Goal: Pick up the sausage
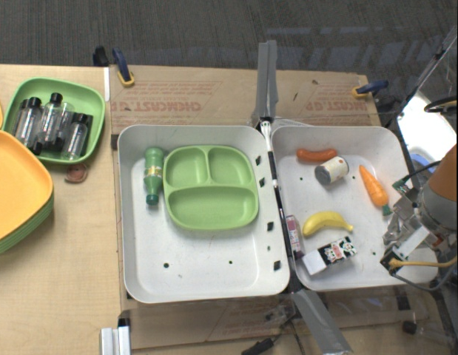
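Far to the tool's left, off the bins, a stack of orange plates and a green dish of small bottles sit on the table. Nearer, the left bin holds a green bottle lying beside a green divided tray. Right bin, working toward the tool: a narrow dark packet along the left wall, a black-and-white carton, a banana, the sausage, a small tin can, a carrot. The tool sits at the bin's right wall, low in the view, on the arm entering from the right. Tool state: cannot tell; the tips are too small and cluttered to resolve, and nothing is seen held. The sausage lies near the bin's far edge, up and to the left of the tool, well apart from it, with the carrot and can roughly between. Its long axis runs nearly left-right, slightly tilted; the can is just beside its right end, possibly touching. Judgement: approach not begun; the tool needs to travel up-left past the carrot and close across the sausage's short axis, with the can crowding one end as the main risk.
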`<state>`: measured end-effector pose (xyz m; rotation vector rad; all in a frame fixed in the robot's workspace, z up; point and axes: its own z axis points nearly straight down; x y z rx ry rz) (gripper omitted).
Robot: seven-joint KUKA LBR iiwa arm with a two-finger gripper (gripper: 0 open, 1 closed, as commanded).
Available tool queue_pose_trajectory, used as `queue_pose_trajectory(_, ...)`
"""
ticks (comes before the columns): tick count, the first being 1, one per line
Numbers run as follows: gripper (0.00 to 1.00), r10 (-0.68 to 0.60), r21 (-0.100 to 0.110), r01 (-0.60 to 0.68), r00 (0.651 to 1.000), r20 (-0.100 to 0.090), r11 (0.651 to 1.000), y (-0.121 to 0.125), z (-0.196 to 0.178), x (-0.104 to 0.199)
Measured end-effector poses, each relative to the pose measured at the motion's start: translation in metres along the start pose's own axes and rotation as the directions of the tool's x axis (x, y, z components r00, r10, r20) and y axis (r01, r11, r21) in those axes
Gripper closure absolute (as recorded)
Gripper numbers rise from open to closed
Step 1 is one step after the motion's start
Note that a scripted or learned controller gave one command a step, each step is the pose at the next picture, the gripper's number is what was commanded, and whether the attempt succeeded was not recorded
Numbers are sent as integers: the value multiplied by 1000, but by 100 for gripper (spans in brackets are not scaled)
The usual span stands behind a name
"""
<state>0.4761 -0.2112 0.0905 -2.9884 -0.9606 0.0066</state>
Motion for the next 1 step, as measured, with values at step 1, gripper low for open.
queue_pose_trajectory(1, 100, 106, 2, -106, 994, 1, 994, 8, -9, -6)
